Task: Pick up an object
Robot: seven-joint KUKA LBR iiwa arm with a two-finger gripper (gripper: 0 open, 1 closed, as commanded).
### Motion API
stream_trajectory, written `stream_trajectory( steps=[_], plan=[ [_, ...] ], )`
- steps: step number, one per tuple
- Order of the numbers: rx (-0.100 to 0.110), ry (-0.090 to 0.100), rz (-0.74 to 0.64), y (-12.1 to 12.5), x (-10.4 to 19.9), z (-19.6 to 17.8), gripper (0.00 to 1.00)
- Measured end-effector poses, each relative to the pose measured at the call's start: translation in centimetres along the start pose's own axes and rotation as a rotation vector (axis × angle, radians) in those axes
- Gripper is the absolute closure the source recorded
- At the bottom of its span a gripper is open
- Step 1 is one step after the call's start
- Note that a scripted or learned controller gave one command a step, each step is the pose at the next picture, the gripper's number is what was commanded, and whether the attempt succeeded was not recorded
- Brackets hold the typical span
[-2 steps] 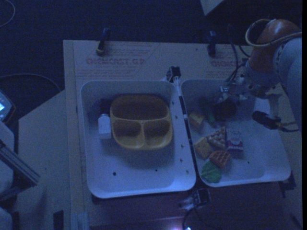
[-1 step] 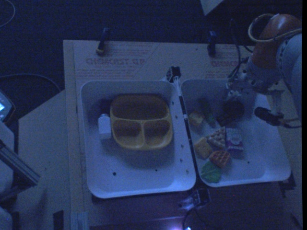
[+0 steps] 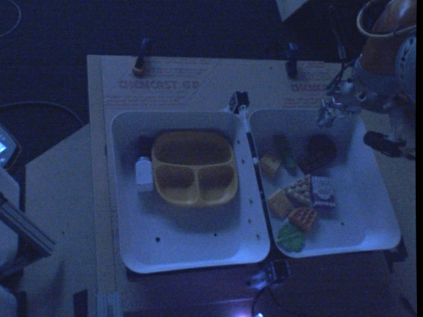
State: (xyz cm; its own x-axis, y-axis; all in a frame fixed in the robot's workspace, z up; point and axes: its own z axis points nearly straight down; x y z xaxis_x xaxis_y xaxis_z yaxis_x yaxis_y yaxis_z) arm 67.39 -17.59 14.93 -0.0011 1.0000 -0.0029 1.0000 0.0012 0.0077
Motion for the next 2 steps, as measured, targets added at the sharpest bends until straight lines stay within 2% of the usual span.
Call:
stream_trajectory(
  steps=[1,2],
  plan=[
    [-0.001,0.000,-0.001,0.9,-0.6,-5.0,1.00],
    [0.001,0.001,-0.001,1.1,-0.6,-7.8,1.00]
  ],
)
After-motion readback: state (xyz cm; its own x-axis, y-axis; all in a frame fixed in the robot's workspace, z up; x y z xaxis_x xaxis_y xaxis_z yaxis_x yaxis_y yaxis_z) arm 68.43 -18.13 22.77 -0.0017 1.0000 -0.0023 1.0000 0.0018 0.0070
